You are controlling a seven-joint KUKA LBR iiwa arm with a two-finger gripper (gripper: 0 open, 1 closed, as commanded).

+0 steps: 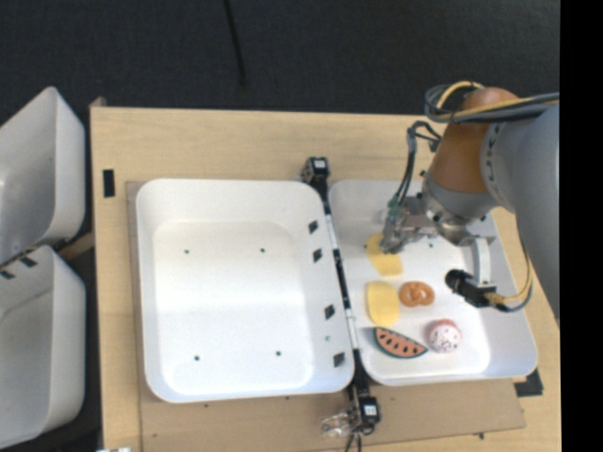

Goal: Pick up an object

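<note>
The right bin (504, 347) holds several small toy foods. A pale yellow piece (382, 255) lies near the bin's upper left, and my gripper (392, 234) reaches down onto its upper edge from the right. Below it sit a larger yellow wedge (382, 303), a brown pretzel-like piece (416, 295), a watermelon slice (399, 344) and a pink-and-white round piece (444, 336). The grey arm with its orange band (464, 153) leans over the bin's top right.
The left bin (151, 281) lies beside the right one, split from it by a ridge with black clips (335, 271). White containers (33, 252) stand off the bench at the far left. A black cable fitting (471, 287) hangs from the wrist over the right bin.
</note>
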